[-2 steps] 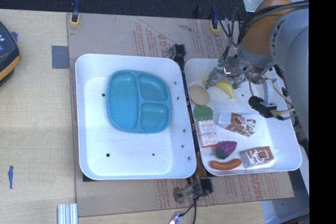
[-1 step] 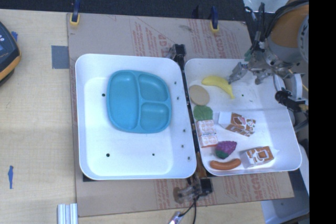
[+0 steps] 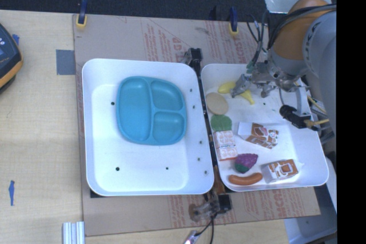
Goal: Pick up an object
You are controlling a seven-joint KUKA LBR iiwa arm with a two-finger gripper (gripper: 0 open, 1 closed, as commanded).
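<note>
Camera view: grey two-finger gripper [image 3: 245, 87], finger state indiscernible, poised directly over the curved yellow plastic banana [image 3: 235, 91], whose long axis runs left-right.

- A robotics lab — white bins [image 3: 91, 123] sit on cardboard clamped to a wooden tabletop [image 3: 34, 140].
- Toy food [image 3: 246, 163], cables, tape marks [image 3: 64, 61].

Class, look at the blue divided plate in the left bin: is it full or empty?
Empty. The plate shows bare blue in all three compartments; the toy foods lie in the right bin.
</note>
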